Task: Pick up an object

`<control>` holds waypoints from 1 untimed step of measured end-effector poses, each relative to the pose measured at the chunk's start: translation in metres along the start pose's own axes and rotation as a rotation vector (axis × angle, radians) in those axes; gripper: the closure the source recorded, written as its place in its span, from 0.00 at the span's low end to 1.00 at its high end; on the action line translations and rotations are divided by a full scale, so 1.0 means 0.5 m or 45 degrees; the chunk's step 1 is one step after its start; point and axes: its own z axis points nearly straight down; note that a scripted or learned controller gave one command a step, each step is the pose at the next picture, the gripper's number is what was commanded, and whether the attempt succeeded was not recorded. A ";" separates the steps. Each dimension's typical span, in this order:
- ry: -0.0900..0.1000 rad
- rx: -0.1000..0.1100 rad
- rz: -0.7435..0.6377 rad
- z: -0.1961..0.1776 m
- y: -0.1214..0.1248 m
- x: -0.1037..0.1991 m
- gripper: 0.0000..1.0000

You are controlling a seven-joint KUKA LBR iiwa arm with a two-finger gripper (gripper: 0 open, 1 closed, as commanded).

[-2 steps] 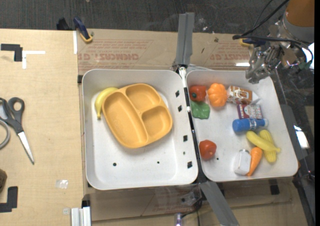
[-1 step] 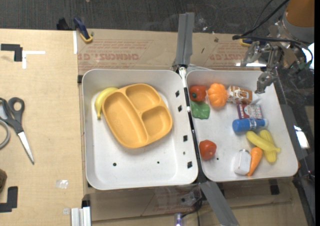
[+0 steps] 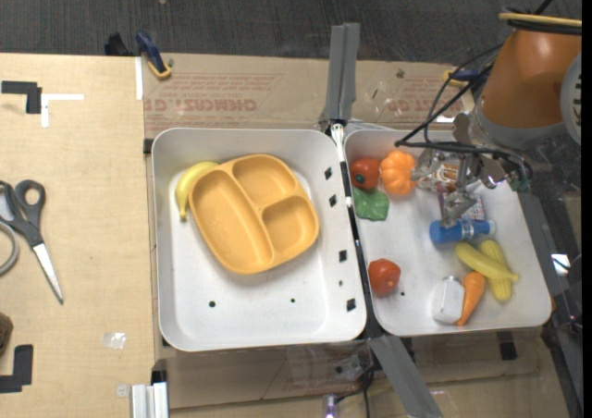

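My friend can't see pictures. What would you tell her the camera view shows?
A robot arm's gripper hangs low over the right bin, just above a blue object among toy foods such as a carrot, tomato and small pumpkin. The left bin holds a divided orange plate beside a banana.

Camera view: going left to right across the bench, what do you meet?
Scissors → banana → yellow tray → red tomato → orange pumpkin → gripper over a blue item.
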 end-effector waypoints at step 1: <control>0.006 -0.002 0.111 0.064 0.135 0.152 0.00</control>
